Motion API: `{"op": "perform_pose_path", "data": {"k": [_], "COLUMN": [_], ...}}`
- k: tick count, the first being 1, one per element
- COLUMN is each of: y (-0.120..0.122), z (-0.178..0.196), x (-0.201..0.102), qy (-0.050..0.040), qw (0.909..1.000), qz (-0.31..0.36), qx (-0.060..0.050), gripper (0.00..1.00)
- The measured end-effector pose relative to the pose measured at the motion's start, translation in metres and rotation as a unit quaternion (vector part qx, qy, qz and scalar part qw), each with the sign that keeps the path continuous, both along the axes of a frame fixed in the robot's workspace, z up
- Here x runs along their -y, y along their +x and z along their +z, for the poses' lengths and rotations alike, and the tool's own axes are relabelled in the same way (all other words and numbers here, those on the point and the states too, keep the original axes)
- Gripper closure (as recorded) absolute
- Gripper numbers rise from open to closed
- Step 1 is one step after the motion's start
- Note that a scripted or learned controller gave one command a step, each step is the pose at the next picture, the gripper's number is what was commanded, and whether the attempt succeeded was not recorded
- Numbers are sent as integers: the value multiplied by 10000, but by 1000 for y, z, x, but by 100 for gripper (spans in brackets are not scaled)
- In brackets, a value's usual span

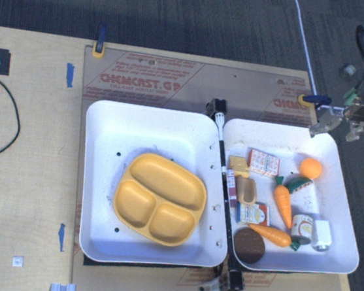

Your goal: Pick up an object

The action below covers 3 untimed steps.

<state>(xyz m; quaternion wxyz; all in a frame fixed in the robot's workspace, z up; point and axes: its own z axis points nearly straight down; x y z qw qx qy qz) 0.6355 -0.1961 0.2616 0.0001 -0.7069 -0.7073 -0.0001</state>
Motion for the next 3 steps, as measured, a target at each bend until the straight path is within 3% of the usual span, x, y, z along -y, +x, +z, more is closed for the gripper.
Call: {"op": "perform_pose_path", "data": {"k": [1,2,3], "y": [-15,-15,-55], "z": [-160,-151,-68], "x": [21,24,-27], "qy": [29,-3,4], "qw": [10000,10000,10000], "qz": [23,21,5], "qx": [22,30,0], "gripper": [0,100,100]}}
